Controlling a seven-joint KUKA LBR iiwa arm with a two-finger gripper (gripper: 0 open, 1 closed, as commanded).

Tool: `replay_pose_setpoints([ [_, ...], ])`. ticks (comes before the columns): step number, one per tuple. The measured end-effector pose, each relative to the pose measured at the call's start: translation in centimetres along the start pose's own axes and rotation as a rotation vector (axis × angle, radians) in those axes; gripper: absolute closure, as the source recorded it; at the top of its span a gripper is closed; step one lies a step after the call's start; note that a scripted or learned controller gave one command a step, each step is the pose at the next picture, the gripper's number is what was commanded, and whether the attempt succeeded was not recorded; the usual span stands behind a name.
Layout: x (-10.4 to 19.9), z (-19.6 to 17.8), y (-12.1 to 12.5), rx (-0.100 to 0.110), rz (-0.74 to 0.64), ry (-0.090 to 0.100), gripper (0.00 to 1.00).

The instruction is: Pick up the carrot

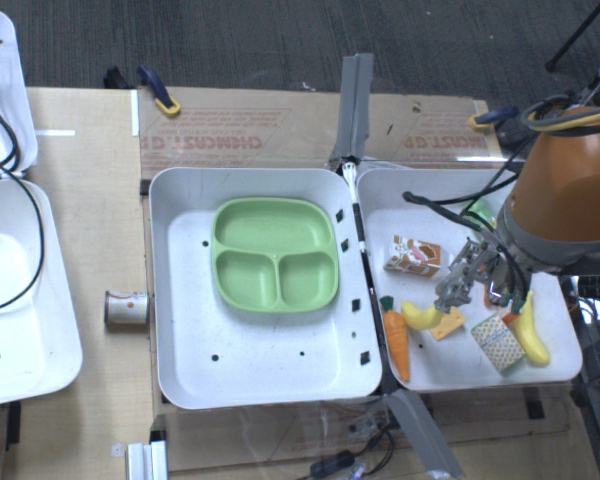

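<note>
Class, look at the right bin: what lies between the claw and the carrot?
In the camera view, a small yellow toy and an orange wedge lie between the claw and the carrot.

Green divided plate in left bin

My gripper is a blurred grey cluster above the right bin; whether its fingers are open or shut cannot be told. My orange band hides the bin's far right corner and is cut by the right picture edge. A green object beside the cables is mostly hidden by my wrist; its kind cannot be told. The print on the small packet is too small to read. At left, a white basin is cut by the picture edge.
</note>
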State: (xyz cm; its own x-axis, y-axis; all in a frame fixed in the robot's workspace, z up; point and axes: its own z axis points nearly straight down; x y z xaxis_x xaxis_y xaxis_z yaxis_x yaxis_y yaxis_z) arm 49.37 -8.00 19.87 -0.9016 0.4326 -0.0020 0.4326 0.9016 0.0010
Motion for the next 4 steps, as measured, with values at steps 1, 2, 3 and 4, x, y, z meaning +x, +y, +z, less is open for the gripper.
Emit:
replay_pose_setpoints([
  [1,0.0,0.0,0.0,0.000,0.000,0.000,0.00],
  [2,-3.0,10.7,-1.9,0.000,-0.023,0.001,0.00],
  [3,-3.1,9.8,-1.9,-0.002,-0.019,-0.001,1.00],
  [4,-0.8,0.7,0.1,0.001,0.335,0.000,1.00],
])
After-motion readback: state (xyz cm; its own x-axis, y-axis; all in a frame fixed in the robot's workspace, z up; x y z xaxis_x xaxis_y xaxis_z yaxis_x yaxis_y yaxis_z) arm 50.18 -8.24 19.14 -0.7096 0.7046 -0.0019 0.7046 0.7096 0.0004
